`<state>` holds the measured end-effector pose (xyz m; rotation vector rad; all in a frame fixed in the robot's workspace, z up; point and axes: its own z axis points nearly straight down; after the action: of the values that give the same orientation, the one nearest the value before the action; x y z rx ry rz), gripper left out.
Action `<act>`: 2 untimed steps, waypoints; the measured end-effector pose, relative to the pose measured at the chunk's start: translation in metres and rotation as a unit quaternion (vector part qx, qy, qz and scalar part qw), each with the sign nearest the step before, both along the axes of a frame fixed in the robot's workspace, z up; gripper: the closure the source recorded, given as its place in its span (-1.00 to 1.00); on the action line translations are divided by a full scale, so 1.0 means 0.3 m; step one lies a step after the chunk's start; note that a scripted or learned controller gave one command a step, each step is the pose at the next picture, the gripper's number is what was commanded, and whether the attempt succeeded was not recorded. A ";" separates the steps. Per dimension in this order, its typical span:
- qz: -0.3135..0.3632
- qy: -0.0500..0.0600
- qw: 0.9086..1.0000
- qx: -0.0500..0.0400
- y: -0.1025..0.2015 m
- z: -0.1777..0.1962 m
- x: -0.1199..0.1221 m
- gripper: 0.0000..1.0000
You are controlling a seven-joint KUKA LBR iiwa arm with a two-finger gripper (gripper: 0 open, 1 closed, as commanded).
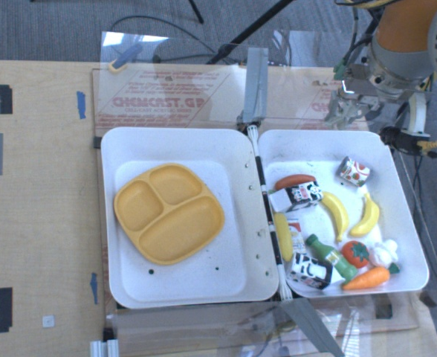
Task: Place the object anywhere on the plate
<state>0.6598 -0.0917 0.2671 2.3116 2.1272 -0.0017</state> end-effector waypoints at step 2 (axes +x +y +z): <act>0.190 0.002 0.982 0.001 0.274 -0.263 0.006 1.00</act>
<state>0.6615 -0.0093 0.1880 1.8661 2.5312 -0.0029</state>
